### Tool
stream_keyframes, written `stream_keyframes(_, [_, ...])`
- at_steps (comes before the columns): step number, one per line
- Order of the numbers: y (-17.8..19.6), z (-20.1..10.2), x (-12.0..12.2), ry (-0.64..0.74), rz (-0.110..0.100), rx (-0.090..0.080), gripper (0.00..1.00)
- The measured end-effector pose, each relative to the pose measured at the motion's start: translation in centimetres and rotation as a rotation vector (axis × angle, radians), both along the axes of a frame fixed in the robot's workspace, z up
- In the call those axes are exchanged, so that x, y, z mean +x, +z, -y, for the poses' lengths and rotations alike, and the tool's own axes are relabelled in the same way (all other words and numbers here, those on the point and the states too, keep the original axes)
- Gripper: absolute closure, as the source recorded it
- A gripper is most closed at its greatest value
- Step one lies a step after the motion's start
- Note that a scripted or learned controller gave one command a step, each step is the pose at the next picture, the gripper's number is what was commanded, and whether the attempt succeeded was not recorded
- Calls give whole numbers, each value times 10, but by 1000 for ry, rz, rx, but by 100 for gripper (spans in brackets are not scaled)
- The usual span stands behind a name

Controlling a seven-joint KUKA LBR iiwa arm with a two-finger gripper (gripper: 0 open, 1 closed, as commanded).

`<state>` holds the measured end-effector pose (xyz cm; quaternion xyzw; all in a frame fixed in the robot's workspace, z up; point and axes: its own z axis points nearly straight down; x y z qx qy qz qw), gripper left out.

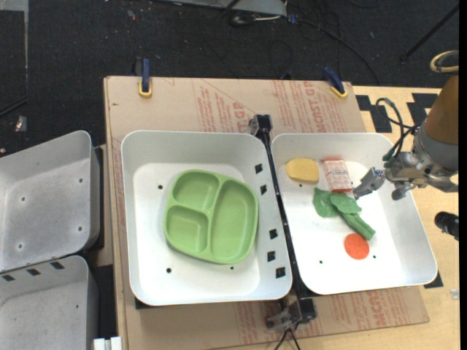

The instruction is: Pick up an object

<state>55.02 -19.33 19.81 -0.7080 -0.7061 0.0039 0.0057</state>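
In the right bin (408, 265) lie a yellow lump (303, 170), a red and white packet (336, 175), a crumpled green piece (341, 208) and an orange disc (357, 246). My gripper (384, 187) hangs over the bin's upper right part, just right of the packet. It is open and nothing sits between its fingers. One fingertip (367, 185) points toward the packet's right edge.
The left bin (139, 268) holds a light green divided plate (211, 216). A black divider (277, 217) runs between the bins. Grey metal trays (44, 188) lie off the bench to the left. Clamps (145, 79) hold the cardboard's far edge.
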Motion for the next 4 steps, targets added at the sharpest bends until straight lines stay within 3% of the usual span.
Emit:
stream_keyframes(1, [8, -1, 3, 4, 13, -3, 0])
stream_keyframes(3, [-108, -5, 1, 1, 11, -2, 0])
stream_keyframes(4, [-96, -5, 2, 1, 15, -3, 100])
